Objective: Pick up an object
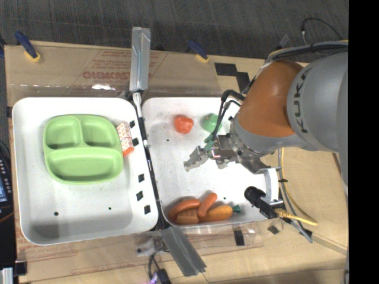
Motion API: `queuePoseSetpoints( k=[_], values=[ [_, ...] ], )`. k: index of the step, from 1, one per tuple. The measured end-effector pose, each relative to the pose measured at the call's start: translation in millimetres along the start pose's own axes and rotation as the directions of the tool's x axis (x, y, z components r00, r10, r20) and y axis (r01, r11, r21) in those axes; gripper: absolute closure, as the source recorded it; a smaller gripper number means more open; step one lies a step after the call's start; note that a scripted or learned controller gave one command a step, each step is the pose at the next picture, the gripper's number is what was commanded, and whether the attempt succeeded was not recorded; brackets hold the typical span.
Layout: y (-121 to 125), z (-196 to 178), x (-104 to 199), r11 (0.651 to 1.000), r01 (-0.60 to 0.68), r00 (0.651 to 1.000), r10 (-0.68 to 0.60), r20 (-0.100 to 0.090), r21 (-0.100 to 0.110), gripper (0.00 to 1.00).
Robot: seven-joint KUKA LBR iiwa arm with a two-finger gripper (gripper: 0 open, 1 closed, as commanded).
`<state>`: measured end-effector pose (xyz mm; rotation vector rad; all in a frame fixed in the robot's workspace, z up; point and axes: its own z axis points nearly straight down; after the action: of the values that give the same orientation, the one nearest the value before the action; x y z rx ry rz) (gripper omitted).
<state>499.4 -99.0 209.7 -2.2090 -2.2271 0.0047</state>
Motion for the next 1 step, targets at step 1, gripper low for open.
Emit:
queuePoseSetpoints(
  k=[1],
  values=[
    [0.0,0.0,0.0,1.0,0.0,1.0,0.0,0.0,0.0,0.0]
  ],
)
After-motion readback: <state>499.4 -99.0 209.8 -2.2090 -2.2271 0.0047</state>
